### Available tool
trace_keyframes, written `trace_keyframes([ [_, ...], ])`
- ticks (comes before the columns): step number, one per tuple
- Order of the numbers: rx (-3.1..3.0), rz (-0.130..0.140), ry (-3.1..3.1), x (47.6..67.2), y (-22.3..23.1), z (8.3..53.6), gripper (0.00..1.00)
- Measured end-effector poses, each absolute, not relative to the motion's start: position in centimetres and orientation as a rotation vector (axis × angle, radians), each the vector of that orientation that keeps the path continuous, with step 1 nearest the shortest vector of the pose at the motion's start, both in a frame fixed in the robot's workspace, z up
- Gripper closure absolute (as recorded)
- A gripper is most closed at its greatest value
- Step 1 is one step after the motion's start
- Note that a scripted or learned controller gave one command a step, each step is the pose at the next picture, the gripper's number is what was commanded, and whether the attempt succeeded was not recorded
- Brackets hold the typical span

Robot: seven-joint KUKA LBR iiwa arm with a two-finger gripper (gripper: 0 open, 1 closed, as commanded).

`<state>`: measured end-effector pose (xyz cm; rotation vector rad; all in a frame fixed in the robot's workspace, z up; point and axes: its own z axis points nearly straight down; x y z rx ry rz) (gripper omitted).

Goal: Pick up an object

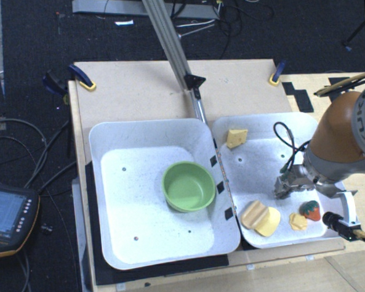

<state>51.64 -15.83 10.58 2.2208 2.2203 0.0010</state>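
Approach step: my pincer [286,187] low in right bin [263,153], mid-floor; can't tell grip state. Next: shift toward front-edge yellow block [261,217], descend, close.

A pale wooden bench [136,92] stands on dark carpet [23,59], cables [21,130] trailing past its left edge.

The green bowl [188,186] looks like smooth, slightly glossy plastic, and the white bin [110,171] under it is matt and finely speckled. Around that bin the tabletop [136,92] is pale, matt wood board. Beyond the bowl, a brushed metal bar [166,35] slants upward.
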Motion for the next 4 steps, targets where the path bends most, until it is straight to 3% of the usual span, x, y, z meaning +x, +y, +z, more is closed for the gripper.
trace_keyframes([
  [2, 2.218, 0.005, 2.219, 51.2, -15.5, 22.9, 1.0],
  [3, 2.22, 0.001, 2.221, 51.2, -15.5, 24.6, 1.0],
  [4, 2.217, 0.0, 2.227, 53.4, -10.7, 23.4, 1.0],
])
